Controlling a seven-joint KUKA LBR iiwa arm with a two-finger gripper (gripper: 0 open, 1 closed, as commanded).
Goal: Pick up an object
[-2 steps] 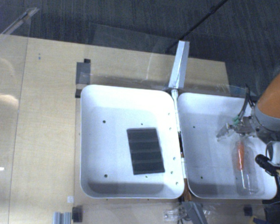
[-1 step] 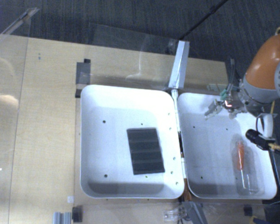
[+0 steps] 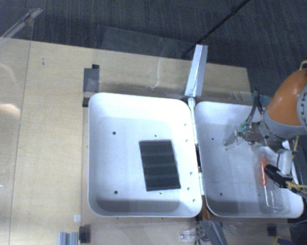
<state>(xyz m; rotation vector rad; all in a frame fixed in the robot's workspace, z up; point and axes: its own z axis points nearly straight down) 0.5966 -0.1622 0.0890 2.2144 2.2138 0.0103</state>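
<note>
A dark ribbed rectangular pad (image 3: 160, 165) lies flat in the middle of the left bin (image 3: 105, 142), turned slightly off square. In the right bin (image 3: 218, 176), a clear tube-like object (image 3: 271, 198) with an orange-red end (image 3: 264, 172) lies near the right wall. My gripper (image 3: 235, 138) hangs low over the upper middle of the right bin, left of the clear object and apart from it. Nothing shows in its grasp.
The grey arm with its orange band (image 3: 290, 102) reaches in over the right bin's far right corner. A metal post (image 3: 196, 75) stands behind the seam between the bins. Black clamps (image 3: 91, 79) sit at the left bin's corners.
</note>
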